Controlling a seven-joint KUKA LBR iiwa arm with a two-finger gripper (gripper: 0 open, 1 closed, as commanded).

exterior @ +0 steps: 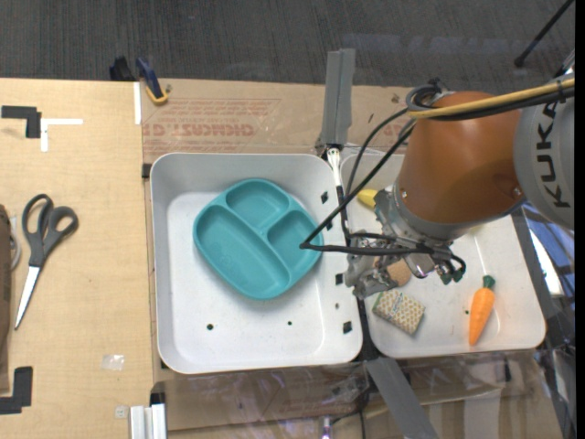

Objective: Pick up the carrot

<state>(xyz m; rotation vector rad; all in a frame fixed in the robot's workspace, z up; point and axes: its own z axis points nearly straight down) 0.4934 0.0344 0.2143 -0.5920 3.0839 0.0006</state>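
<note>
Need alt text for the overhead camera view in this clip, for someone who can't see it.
A grey and orange robot arm reaches over the right bin, where a carrot lies untouched near the front right corner, beside a patterned sponge-like block. The left bin holds a teal divided plate. Scissors lie on the bench at far left.

Orange carrot (480, 313), teal plate (257, 238).

- The carrot (481, 311) lies in the right bin (512, 341), toward its near right corner.
- A sponge (400, 311) lies left of the carrot, same bin.
- My gripper (384, 273) hangs just behind the sponge.
- A divided plate (257, 238) sits in the left bin (174, 273), well left of the carrot.
</note>
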